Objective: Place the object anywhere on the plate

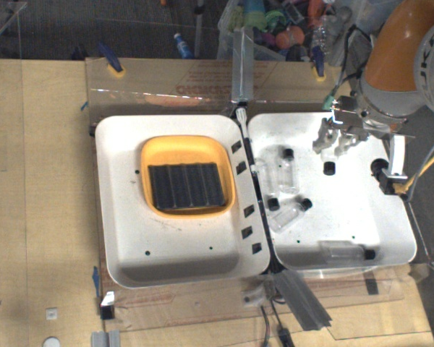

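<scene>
1. Clear vial (282, 168) with a black cap, lying in the right bin (351, 226), right of the plate (150, 150) and just past the divider (244, 166); not on the plate.
2. Second clear vial (289, 213), also black-capped, lying tilted just nearer the camera than the first, again right of the plate and close to the divider.
3. Third clear vial (343, 250), lying flat along the right bin's near wall, well to the right of the plate and nearer the camera than it.
4. Small black cap-like piece (329, 168) alone on the bin floor, farther right of the plate than the first two vials.
5. Gripper (335, 142) poised just above that black piece, well right of the plate and apart from all three vials; nothing visibly held, and impossible to tell whether clenched or released.
6. Orange band (399, 45) of the arm up and to the right of the gripper, far from the plate.
7. Plate itself orange-yellow, sitting in the left bin (123, 255), with a dark ribbed slab (186, 185) covering most of its middle and leaving mainly the rim bare.
8. Divider with black clips standing between the plate and every vial.
9. Box of colourful toys (289, 6) beyond the bins, behind and right of the plate.
</scene>
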{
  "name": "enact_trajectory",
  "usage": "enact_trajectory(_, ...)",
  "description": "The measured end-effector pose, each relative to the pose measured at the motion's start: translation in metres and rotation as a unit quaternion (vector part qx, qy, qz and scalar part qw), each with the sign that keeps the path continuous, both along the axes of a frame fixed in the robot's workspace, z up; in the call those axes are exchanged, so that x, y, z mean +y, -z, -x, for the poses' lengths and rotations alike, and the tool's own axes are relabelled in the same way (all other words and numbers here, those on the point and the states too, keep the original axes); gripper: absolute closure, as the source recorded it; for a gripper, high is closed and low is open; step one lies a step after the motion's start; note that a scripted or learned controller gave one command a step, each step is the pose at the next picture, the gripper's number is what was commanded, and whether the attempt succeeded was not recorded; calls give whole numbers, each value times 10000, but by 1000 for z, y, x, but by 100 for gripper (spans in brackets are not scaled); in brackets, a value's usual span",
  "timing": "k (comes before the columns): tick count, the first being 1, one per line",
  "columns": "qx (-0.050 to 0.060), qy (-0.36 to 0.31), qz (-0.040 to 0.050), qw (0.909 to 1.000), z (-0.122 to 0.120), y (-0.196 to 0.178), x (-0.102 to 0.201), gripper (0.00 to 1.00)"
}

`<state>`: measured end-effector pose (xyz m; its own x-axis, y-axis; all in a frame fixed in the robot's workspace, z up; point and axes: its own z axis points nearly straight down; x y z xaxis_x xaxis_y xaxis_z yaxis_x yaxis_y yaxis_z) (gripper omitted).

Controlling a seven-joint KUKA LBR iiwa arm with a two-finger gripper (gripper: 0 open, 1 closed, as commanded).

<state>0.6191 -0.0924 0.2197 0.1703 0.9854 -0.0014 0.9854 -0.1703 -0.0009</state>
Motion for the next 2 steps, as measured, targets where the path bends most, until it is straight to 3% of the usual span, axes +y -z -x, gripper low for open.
enact_trajectory(1, -10, -368, 0, 9993, -48, 35, 10, 100)
enact_trajectory(2, -15, -477, -4, 9989, -48, -10, 25, 100)
